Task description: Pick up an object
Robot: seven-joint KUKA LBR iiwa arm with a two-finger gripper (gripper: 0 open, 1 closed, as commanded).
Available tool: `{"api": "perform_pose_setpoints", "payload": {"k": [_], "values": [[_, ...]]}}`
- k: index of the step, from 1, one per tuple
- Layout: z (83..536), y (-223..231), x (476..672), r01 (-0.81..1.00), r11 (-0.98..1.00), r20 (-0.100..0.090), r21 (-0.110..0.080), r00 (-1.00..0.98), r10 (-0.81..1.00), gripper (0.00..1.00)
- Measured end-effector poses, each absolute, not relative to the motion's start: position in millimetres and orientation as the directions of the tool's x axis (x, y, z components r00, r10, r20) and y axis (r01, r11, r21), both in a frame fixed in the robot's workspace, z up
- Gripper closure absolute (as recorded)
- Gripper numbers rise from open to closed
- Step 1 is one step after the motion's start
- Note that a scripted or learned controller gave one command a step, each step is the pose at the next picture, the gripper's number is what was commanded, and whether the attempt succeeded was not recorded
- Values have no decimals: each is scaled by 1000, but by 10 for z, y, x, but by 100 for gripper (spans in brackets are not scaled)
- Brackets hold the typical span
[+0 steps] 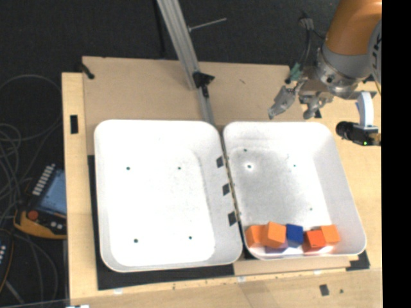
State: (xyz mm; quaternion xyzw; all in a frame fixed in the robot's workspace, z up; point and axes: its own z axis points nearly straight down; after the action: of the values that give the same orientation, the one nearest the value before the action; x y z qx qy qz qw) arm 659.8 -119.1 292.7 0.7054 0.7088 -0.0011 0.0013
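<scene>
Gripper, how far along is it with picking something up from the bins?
Nothing looks picked yet. The gripper hangs open and bare above the right bin's far rim. The orange blocks and blue block all sit along the near wall. Reaching down, gripping and lifting are all left.

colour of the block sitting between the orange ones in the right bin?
Blue. The block shows in the camera view, at the near wall of the right bin.

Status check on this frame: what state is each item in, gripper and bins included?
gripper: open, holding nothing, raised over the bench beyond the right bin's far rim.
orange blocks: resting along the right bin's near wall.
blue block: resting among them.
right bin: holds all the blocks.
left bin: flat on the bench.
</scene>
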Motion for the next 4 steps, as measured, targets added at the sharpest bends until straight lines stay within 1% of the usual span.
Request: {"api": "perform_pose_setpoints", "payload": {"k": [1,2,3,4], "values": [[2802,-1567,6343,1000,-4,-3,-1,4,1000,0],[2645,-1955,5732,1000,-6,-3,-2,6,1000,0],[1906,-1559,5396,1000,-3,2,-8,3,1000,0],[2452,-1348,5104,1000,3,-1,6,-3,1000,0]]}}
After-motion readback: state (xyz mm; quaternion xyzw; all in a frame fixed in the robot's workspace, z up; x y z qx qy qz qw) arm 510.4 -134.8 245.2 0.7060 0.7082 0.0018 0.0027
